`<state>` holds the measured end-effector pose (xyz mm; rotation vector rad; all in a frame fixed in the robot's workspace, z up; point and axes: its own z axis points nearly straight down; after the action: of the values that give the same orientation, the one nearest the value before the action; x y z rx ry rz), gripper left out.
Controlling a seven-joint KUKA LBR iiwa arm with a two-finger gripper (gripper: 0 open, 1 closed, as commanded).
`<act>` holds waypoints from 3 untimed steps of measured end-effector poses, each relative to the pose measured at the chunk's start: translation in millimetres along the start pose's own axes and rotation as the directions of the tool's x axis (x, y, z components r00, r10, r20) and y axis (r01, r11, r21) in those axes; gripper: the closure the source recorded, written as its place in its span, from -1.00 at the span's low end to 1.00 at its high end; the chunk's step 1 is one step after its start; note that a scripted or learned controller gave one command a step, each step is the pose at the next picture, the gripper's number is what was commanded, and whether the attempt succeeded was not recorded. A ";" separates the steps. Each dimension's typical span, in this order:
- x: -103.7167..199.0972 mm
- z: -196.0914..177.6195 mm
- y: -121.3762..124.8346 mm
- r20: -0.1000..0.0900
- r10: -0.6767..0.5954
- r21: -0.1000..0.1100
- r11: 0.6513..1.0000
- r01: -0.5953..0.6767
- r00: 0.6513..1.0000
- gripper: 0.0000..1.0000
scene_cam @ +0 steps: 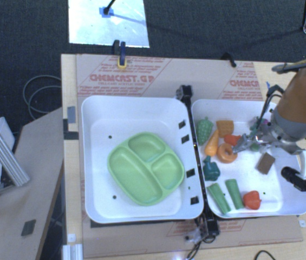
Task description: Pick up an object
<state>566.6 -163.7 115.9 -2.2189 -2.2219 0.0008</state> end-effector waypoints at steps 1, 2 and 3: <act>-0.9 27.3 3.9 0.002 0.002 -0.011 1.000 -0.002 1.000 -1.00; 1.1 12.7 6.9 -0.002 -0.001 -0.018 1.000 0.001 1.000 1.00; -2.6 -51.7 9.1 0.003 -0.003 -0.009 1.000 0.003 1.000 1.00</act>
<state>575.7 -166.4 167.5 -2.2213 -2.2311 -0.0056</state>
